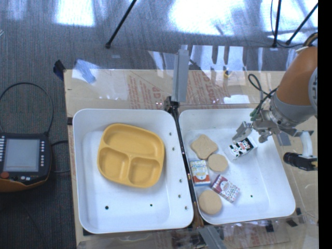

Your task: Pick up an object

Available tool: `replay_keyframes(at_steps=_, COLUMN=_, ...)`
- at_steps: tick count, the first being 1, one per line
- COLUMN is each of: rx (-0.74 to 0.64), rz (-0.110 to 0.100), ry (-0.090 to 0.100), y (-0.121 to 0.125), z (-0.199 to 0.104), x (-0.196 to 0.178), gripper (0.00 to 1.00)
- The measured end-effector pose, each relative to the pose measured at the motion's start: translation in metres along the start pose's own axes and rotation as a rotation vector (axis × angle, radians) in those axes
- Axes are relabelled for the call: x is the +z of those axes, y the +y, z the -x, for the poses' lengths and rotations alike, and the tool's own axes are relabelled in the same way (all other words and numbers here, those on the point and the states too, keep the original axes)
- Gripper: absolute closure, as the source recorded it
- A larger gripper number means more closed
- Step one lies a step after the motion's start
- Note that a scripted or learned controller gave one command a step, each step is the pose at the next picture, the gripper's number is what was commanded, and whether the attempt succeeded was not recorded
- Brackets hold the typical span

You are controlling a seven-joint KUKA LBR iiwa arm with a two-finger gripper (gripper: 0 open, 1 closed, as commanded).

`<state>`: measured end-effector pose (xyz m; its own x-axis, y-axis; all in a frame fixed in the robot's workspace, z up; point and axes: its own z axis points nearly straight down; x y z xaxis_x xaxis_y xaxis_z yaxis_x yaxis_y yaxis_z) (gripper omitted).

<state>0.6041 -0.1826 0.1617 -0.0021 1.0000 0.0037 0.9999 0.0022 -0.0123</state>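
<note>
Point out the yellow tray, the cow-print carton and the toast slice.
yellow tray (130, 154), camera view, ridge between its compartments
cow-print carton (242, 148), camera view, its spotted face
toast slice (204, 146), camera view, middle of its top

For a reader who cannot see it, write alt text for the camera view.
The tool hovers over the right bin, just above a small cow-patterned carton. Also in that bin lie three tan food pieces and two small packets; the left bin holds a yellow divided tray.
</note>
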Motion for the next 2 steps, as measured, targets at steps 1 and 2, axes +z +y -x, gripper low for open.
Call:
replay_keyframes(at_steps=1, rx=-0.004, rz=0.005, ry=-0.001, y=0.022, z=-0.003, x=0.077, gripper=0.0)
replay_keyframes(at_steps=2, rx=-0.008, rz=0.009, ry=-0.002, y=0.024, z=-0.004, x=0.065, gripper=1.0)
